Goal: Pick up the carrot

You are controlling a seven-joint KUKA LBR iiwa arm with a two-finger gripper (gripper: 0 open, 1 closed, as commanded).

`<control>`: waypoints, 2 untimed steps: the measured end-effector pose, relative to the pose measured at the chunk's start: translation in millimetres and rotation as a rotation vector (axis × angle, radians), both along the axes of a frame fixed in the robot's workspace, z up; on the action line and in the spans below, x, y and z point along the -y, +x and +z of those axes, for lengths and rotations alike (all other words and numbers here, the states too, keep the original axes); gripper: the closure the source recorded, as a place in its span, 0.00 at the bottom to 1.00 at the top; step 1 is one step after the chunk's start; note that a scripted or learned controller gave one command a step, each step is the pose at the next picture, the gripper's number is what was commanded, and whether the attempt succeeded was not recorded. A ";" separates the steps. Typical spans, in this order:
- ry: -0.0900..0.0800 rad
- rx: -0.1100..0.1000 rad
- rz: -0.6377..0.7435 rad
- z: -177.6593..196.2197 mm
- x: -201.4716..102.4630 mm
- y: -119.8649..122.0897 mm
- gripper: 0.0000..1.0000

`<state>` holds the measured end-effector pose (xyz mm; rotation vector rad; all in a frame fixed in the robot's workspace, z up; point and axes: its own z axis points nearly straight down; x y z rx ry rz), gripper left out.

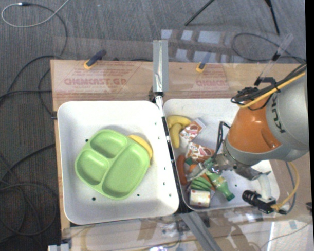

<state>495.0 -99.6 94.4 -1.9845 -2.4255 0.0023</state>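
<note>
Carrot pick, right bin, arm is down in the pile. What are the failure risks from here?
1. Clutter: the carrot lies packed among a banana, snack packets and a green bottle, so the tool may close on the wrong thing.
2. The carrot sits near the bin wall, leaving little room for approach.
3. The arm hides part of the pile, so a grasp is hard to confirm.

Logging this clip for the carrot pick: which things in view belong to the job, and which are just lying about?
Job:
- small orange carrot in the right white bin
- gripper above the toy pile

Lying about:
- green three-compartment plastic plate, left white bin
- yellow banana
- green toy bottle
</note>
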 end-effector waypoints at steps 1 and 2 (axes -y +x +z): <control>0.003 -0.005 -0.002 6.3 -0.6 -0.7 1.00; 0.004 0.024 -0.367 -3.4 3.0 -3.7 1.00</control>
